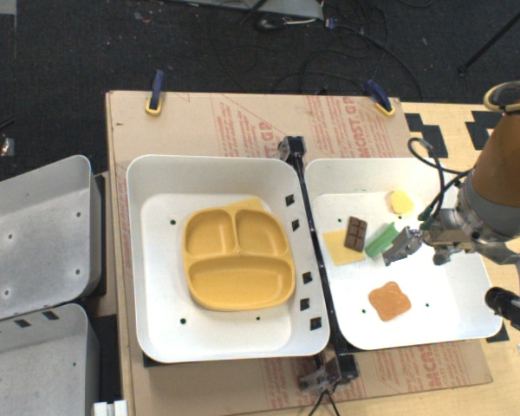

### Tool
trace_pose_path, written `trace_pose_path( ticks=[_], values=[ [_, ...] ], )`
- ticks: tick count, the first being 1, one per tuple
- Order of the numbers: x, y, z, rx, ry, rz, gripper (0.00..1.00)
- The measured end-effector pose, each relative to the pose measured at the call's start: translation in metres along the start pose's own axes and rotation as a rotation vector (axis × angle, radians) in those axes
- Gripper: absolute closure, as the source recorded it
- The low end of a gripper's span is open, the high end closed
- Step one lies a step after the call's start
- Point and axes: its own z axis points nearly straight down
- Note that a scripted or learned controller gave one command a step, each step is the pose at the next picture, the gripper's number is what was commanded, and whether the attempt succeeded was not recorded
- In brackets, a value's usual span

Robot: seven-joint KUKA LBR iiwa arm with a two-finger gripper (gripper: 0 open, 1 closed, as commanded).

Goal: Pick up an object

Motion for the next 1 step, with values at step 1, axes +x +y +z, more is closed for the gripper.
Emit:
trace_pose_path(
  ticks=[1],
  values=[
    [0.0001, 0.0019, -0.0042, -0.009, -0.002, -0.002, 0.0]
  ],
)
